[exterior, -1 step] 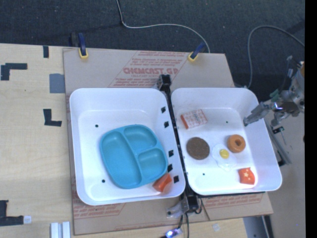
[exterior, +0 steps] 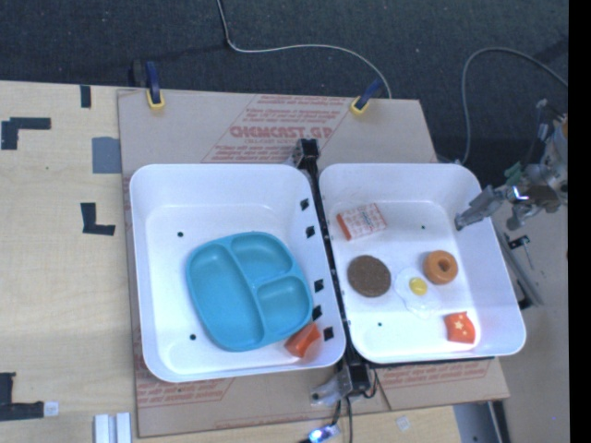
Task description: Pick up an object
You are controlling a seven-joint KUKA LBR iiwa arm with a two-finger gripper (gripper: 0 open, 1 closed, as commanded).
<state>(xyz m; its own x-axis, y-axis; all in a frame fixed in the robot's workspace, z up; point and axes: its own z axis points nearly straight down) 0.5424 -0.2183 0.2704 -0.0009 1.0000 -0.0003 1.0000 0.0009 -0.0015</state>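
Observation:
The right bin (exterior: 480,187) holds a white and red packet (exterior: 360,221), a brown round patty (exterior: 368,275), a glazed donut (exterior: 440,267), a fried egg (exterior: 417,288) and a red wedge (exterior: 459,327). In the left bin (exterior: 157,201) lies a blue divided plate (exterior: 247,289), with an orange piece (exterior: 303,341) at its lower right corner. My gripper (exterior: 489,206) hangs at the right bin's far right rim, above and to the right of the donut, apart from every object.
A black divider (exterior: 319,247) runs between the two bins. Both bins rest on a cardboard sheet (exterior: 277,127) held by clamps (exterior: 153,95) at the back. Cables (exterior: 305,49) trail behind the bench, and the arm's wrist (exterior: 545,183) sits at the right edge.

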